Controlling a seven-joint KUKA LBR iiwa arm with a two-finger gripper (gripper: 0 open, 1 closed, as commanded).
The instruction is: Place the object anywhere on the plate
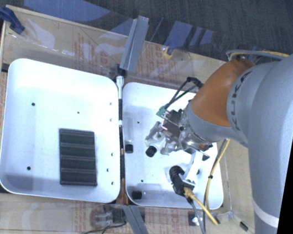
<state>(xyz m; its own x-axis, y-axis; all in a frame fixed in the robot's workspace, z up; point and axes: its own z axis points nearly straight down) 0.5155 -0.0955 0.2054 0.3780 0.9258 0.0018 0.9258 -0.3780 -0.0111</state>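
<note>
The plate [77, 157] is a dark ribbed rectangle lying in the front middle of the left bin [23, 86]. My gripper [159, 139] hangs over the middle of the right bin [142, 107], under the grey arm with its orange band. A small black round object [150, 151] sits right below the gripper's tip; whether it is held or lies on the bin floor I cannot tell. The arm hides much of the right bin's floor.
A small dark piece [128, 148] lies by the right bin's left wall and another [136, 195] near its front edge. A metal rail [132, 44] runs back from between the bins. Yellow cables [204, 205] trail at the bin's front right.
</note>
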